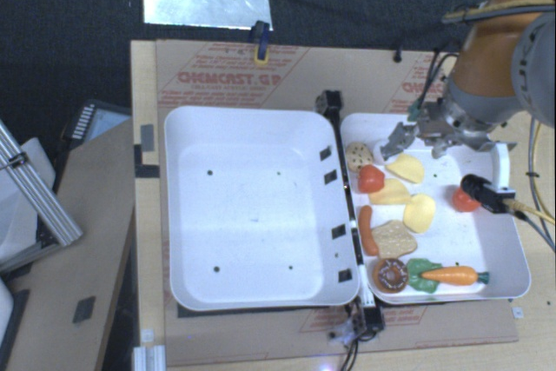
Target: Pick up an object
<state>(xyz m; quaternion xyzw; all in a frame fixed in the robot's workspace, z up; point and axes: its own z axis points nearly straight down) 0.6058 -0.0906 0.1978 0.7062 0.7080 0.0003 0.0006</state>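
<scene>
The right bin [512, 261] holds several toy foods. A yellow lemon-shaped piece [406, 168] lies near its back, with a red tomato [371, 179] and a round speckled cookie [359, 155] to its left. My gripper [419, 142] hangs just above and behind the yellow piece. Its fingers [401, 137] are spread open with nothing between them. Further forward lie a yellow wedge [390, 192], a pale yellow potato [420, 213], a sausage [367, 229], a bread slice [395, 239], a donut [391, 274] and a carrot [448, 276].
A small red piece [464, 201] sits at the right of the right bin. The left bin [187, 130] is beside it, joined by a black-clipped divider [343, 187]. A blue and yellow clamp [261, 41] stands at the bench's back edge.
</scene>
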